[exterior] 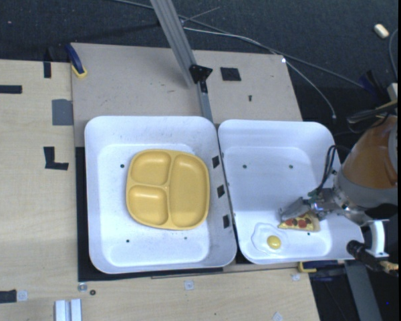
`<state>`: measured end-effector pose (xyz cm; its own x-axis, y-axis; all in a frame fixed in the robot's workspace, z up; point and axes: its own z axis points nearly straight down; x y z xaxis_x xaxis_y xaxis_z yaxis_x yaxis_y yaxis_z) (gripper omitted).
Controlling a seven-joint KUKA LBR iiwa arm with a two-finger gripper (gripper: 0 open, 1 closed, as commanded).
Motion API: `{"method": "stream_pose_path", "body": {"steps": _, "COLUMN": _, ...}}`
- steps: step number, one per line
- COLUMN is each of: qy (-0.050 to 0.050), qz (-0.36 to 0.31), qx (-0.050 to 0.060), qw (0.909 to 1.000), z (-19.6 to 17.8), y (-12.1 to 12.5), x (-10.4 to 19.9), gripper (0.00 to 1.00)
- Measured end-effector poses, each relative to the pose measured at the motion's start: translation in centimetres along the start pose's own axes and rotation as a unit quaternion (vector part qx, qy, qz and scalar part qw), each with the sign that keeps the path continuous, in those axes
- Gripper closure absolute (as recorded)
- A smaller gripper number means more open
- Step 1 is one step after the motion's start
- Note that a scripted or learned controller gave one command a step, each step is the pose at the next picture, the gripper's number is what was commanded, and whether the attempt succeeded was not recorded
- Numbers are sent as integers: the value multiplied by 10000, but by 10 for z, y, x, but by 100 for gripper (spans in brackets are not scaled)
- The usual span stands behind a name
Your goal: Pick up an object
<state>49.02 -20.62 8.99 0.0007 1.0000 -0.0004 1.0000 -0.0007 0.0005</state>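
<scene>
**Claw low over the pizza slice in the right bin**

The arm (371, 166) reaches into the right bin (274, 136) and its gripper (299, 210) sits low at the near right corner, right on top of a toy pizza slice (302, 224). From where I stand I cannot tell whether the claw is spread or pinched; the dark metal blurs into the slice's upper edge. Just beside the slice, toward the front wall, lies a toy fried egg (270, 240). The left bin (97, 179) holds a yellow divided plate (168, 188), well apart from all this.

What could go wrong: the slice is flat and thin (little for a pinch to bite on), so I'd expect the claw to close above it or skid over it and nudge it along the floor. It also lies near the bin's front wall, so the claw may catch the rim. A sideways push might shove the slice onto the egg.

The slice's long axis runs roughly left to right across the bin, slightly tilted. The narrower end seems to point left, the broader crust end right, though that is hard to be sure of.
</scene>
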Motion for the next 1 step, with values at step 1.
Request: {"method": "stream_pose_path", "body": {"steps": 1, "qy": 6, "qz": -14, "qx": 3, "qw": 10000, "z": -11, "y": 0, "x": 1, "gripper": 100}}
